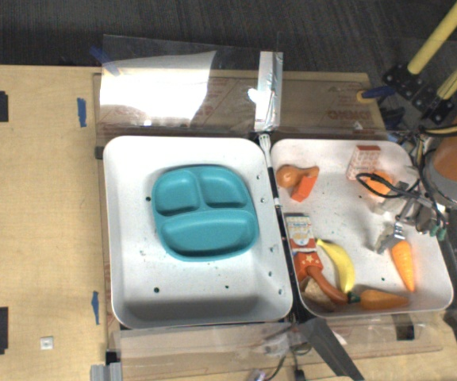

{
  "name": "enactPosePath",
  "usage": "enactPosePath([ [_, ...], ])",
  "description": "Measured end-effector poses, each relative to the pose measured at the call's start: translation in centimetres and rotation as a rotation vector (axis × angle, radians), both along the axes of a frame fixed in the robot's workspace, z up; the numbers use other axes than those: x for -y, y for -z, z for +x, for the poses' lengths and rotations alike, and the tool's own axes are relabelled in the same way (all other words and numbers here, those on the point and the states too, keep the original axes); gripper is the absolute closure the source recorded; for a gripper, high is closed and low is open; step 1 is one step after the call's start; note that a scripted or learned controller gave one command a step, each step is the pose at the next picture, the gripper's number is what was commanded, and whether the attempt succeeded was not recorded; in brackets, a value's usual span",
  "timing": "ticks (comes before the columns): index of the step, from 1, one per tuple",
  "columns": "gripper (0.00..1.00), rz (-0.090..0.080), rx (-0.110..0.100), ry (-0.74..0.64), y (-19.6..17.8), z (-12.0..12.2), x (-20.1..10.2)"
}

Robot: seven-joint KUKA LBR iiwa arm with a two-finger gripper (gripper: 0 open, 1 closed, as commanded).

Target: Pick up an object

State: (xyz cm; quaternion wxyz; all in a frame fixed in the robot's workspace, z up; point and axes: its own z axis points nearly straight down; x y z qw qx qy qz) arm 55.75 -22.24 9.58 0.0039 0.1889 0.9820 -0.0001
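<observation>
While the gripper [393, 232] hangs by the right bin's [336, 153] far edge, finger state unclear, a smooth carrot [403, 263] lies just beside it; bare floor stays mid-bin.

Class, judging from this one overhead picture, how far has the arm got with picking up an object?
Done: the end effector has reached into the right bin, above the toys. In hand: nothing visibly lifted; it hangs beside a carrot. Left: grasp and raise one item. The banana, the carrot and the rest lie on the bin floor, and the blue tray sits in the left bin.
</observation>
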Motion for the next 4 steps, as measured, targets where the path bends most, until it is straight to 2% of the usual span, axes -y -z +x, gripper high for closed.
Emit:
enactPosePath([
  [1,0.0,-0.001,0.002,0.019,0.7,-4.7,0.2],
  [2,0.0,0.0,0.005,0.089,0.7,-7.4,0.1],
  [3,1.0,-0.005,0.017,0.087,-0.7,-7.0,0.1],
  [4,0.0,-0.004,0.015,0.087,-0.6,-7.0,0.1],
])
